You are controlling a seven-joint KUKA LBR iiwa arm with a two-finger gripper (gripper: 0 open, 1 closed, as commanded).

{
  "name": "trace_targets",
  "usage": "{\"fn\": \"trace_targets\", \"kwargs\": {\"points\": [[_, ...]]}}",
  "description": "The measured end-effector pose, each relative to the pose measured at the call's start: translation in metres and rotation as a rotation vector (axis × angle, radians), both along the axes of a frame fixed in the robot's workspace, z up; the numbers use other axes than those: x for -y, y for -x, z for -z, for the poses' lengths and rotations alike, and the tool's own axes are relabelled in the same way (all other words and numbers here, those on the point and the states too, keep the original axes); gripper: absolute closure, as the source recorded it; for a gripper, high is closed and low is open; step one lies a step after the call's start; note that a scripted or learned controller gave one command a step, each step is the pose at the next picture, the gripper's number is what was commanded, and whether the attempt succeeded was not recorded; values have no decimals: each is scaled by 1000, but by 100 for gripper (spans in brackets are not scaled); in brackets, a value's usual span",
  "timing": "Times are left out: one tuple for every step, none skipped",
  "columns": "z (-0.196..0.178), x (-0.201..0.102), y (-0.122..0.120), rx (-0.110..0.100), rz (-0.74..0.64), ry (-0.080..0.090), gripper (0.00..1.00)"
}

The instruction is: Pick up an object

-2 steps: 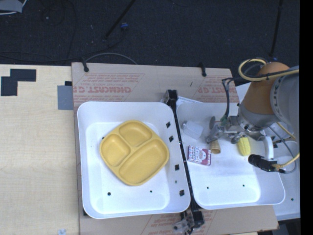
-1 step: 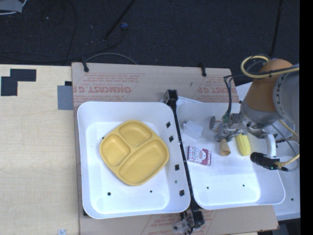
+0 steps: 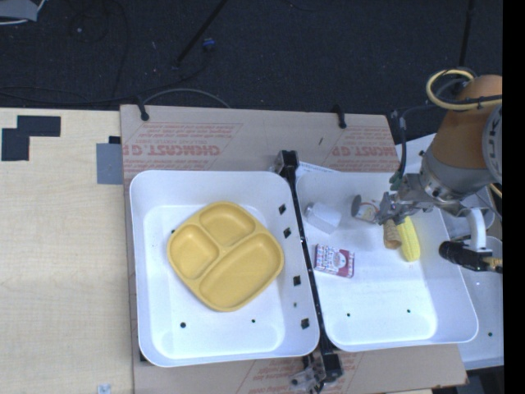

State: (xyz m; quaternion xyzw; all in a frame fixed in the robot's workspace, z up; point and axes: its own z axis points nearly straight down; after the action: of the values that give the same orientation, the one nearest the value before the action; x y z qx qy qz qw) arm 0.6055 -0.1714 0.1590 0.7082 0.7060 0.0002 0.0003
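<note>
Quick pass from the remote station. The arm (image 3: 463, 138) comes in from the right, orange band up top, and the gripper (image 3: 394, 210) is low over the far right part of the right bin (image 3: 385, 339). I can't tell whether it is spread or closed, because the wrist hardware blocks the tip from this angle, and I see nothing clearly held. The nearest candidate is the yellow corn cob (image 3: 408, 240), lying on the bin floor just below and beside the gripper with its long axis running roughly near to far. I can't tell if they touch. A small brownish piece (image 3: 392, 235) sits against the cob's left side. A small grey round item (image 3: 361, 208), too blurred to name, is just left of the gripper. Further left a pale cup-like thing (image 3: 326, 215) lies on its side near the bin's left wall. A red and white packet (image 3: 335, 261) lies flat nearer the camera, well apart from the gripper. The left bin (image 3: 156, 335) holds a yellow divided plate (image 3: 225, 255) with three compartments, sitting flat and turned at an angle. A black bar (image 3: 302, 253) runs between the two bins. Both bins rest on a cardboard sheet (image 3: 205, 142), with the pale wooden bench top (image 3: 57, 245) to its left.
</note>
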Motion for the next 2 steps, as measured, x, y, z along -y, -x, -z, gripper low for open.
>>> {"fn": "trace_targets", "kwargs": {"points": [[-44,-4,2,0,-4,0,100],[-88,-10,4,1,-5,0,100]]}}
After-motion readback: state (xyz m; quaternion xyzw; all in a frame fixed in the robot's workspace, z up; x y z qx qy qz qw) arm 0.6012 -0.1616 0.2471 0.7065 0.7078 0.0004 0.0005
